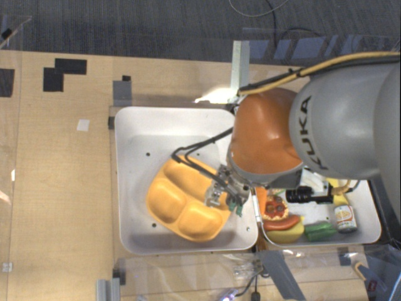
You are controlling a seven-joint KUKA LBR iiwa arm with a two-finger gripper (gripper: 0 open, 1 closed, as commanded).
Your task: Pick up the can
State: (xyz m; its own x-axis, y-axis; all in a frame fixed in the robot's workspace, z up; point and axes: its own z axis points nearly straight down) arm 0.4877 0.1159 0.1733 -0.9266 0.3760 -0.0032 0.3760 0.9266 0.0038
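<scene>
Two white bins sit side by side on the surface. The can [345, 217] stands upright in the right bin [374, 234], beside a green item [320, 231]. The gripper [225, 194] hangs over a yellow moulded object [178, 200] in the left bin [135, 162]; whether it is open or closed cannot be told. The grey arm [351, 121] slants in from the right.

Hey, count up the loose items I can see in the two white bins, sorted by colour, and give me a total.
Orange-yellow: 1, the moulded tray in the left bin
Yellow: 1, the banana in the right bin
Green: 1, the green item
Red: 1, the red item
White-labelled: 1, the can
Total: 5; the arm hides part of the right bin.
</scene>
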